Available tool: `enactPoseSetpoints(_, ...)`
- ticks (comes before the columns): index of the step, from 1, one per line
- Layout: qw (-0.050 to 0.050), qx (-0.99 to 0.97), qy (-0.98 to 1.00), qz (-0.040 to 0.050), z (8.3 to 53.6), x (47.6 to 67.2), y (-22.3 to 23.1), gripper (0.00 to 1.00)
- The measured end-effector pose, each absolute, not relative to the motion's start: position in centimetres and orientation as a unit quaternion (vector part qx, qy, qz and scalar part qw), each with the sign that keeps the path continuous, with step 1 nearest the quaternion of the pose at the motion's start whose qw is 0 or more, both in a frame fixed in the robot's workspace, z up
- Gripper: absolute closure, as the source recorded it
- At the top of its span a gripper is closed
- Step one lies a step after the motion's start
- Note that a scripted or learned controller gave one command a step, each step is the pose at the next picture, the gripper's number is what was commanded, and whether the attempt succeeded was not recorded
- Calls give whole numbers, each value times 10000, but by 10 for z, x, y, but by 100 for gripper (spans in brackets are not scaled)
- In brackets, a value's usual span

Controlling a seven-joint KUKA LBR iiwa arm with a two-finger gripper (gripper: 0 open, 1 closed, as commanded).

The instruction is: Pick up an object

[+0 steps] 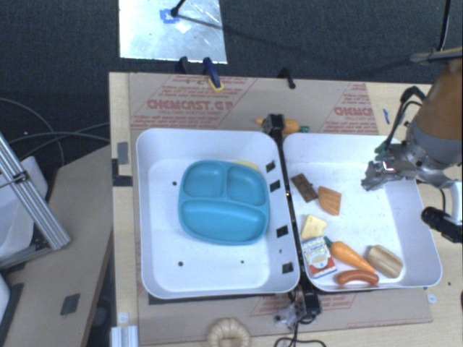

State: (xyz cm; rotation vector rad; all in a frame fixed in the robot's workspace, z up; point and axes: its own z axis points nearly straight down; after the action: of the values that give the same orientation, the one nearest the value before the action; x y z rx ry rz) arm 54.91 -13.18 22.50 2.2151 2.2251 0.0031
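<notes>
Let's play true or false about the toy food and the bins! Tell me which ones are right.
1. The blue plate lies in the left bin. True.
2. The carrot lies on the blue plate. False: it lies in the right bin.
3. The tool is above the right bin. True.
4. The sausage is in the left bin. False: it is in the right bin, by the carrot.
5. The tool holds the cheese. False: the cheese lies in the bin, apart from the tool.

Grey arm (441, 121) reaching in from right, pincer (375, 173) angled down-left
</notes>
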Motion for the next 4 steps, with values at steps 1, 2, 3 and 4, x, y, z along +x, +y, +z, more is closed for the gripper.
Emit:
enactPoseSetpoints(1,15,7043,7099,19,231,579,-81,100)
enactPoseSetpoints(2,12,7036,7106,22,239,598,-33,100)
enactPoseSetpoints(3,9,7037,7105,21,241,617,15,100)
enactPoseSetpoints(4,4,7039,7103,11,224,628,63,100)
